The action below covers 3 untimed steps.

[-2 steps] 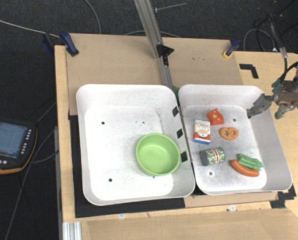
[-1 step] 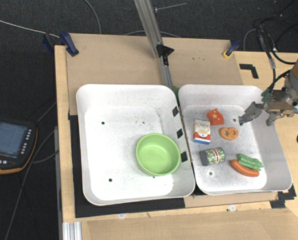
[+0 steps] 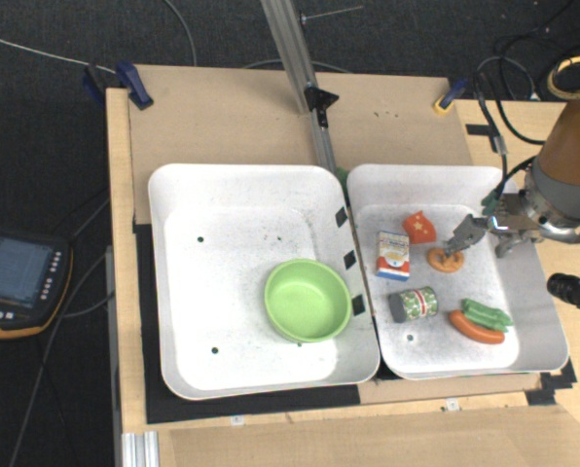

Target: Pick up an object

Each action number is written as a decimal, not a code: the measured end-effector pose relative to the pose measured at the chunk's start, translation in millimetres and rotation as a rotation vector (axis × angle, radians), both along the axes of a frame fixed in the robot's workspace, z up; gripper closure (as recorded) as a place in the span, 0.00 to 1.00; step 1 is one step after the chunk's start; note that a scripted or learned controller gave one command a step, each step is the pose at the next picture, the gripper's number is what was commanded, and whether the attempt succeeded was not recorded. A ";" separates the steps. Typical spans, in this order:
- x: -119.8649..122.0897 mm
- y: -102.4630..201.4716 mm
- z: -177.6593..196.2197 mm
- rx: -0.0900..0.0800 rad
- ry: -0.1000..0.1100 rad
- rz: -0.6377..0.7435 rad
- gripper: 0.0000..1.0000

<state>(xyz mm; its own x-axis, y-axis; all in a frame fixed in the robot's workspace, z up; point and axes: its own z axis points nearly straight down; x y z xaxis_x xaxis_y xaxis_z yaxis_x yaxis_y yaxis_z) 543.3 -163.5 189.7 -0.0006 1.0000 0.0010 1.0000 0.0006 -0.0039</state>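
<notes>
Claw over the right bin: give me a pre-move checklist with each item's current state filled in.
1. Claw over a target: ok, it sits right at the small orange piece.
2. Piece between the fingers: cannot tell.
3. Neighbours apart from the target: ok, the red piece and the carton lie beside it without touching.
4. Can and carrot out of the way: ok, both are nearer the front rim.
5. Green bowl: ok, it is in the left bin.
</notes>
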 end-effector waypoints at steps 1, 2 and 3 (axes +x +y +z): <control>-7.2 4.8 -45.7 0.000 -0.001 0.000 0.00; -5.9 4.6 -33.0 -0.001 -0.005 0.000 1.00; -2.2 2.5 29.2 -0.002 -0.009 0.000 1.00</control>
